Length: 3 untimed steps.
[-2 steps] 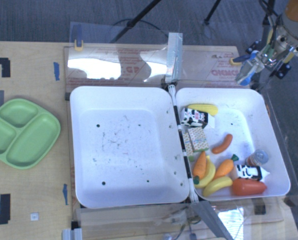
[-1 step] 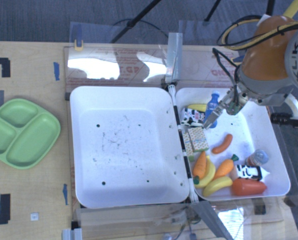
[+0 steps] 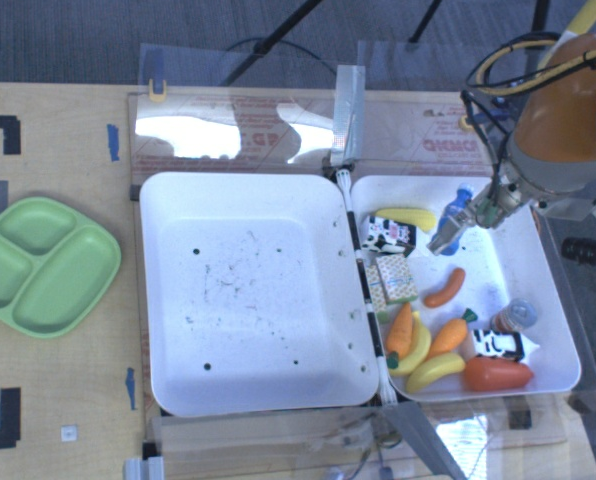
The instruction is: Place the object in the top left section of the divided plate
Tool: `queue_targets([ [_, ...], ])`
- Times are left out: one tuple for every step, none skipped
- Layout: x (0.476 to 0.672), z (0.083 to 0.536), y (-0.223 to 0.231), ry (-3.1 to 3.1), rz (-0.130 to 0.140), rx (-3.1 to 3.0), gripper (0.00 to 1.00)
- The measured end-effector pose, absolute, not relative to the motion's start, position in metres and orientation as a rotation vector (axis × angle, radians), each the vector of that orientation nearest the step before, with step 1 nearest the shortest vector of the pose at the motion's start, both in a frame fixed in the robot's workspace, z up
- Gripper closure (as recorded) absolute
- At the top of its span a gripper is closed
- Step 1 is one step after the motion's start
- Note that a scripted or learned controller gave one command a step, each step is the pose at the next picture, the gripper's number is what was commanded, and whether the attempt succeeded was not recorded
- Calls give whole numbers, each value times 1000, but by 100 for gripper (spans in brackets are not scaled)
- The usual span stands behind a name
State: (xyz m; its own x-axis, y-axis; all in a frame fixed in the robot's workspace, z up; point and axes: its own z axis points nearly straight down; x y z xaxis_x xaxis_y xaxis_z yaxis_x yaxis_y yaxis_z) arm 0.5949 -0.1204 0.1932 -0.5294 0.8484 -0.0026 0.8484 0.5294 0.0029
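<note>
Gripper (image 3: pixel 446 238) hanging over right bin (image 3: pixel 553 268), just above sausage (image 3: pixel 444 288); can't tell grip state. Sausage lying far right of green plate (image 3: pixel 46 266). Probably light, smooth, slippery plastic; pinching across middle looks best.

divided plate (image 3: pixel 46 266): showing light green, lying well to the left of the pincer
left bin (image 3: pixel 248 288): showing white with faint grey scuffs
right bin (image 3: pixel 548 298): showing white under the pincer
gripper (image 3: pixel 448 236): showing grey with a blue part just above
arm (image 3: pixel 563 118): showing grey and an orange band
sausage (image 3: pixel 444 288): glowing red-orange just below the pincer
banana (image 3: pixel 406 216): showing yellow, left of the pincer
carton (image 3: pixel 390 234): showing black-and-white patches
carrots (image 3: pixel 428 334): showing orange with green tops
bench (image 3: pixel 68 388): showing pale wood with black and blue tape marks
</note>
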Motion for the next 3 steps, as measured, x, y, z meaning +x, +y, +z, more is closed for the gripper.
queue_targets([
  [640, 273, -139, 2642, 1, 1693, 100],
  [587, 326, -59, 2759, 1, 1501, 100],
  [561, 215, 33, 2759, 1, 1502, 100],
])
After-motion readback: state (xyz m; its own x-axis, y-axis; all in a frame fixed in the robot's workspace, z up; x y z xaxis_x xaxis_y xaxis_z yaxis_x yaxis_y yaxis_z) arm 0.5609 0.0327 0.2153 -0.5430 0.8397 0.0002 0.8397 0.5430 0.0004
